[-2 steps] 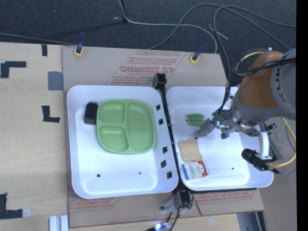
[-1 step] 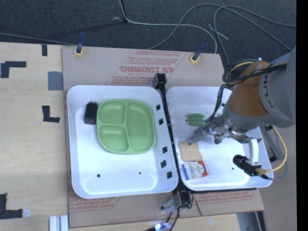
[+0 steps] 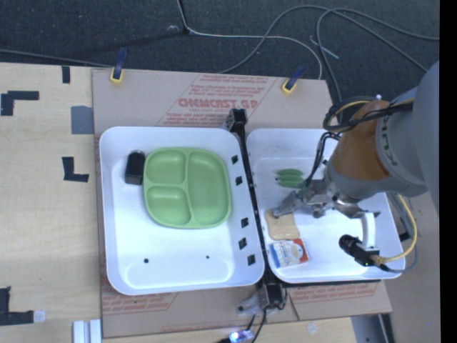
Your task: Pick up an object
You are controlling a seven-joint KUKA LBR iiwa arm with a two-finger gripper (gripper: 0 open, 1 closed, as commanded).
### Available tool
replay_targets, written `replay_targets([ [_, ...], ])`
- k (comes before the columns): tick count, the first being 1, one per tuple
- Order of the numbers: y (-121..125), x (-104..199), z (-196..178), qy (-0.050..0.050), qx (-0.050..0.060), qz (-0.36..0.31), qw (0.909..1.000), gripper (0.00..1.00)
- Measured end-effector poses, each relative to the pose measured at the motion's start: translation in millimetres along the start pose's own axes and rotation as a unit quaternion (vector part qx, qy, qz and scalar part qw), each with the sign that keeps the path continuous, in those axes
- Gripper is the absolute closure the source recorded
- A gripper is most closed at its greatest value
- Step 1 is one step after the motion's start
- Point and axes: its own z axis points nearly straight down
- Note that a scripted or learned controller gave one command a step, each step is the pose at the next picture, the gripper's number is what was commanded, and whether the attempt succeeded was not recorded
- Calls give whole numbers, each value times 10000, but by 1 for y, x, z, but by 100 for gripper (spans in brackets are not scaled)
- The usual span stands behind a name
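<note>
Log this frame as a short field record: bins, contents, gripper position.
left bin: green divided plate, small black object touching the plate's left edge
right bin: green item, tan slice, white packet with red and blue print
gripper: low over the right bin, just above the tan slice
grasp: cannot tell

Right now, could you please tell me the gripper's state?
Gripper: cannot be told; it sits low in the right bin, over the tan block.
</note>
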Motion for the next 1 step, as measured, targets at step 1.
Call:
replay_targets([
  [1,3,2,-14,14,-35,-13,10000,100],
])
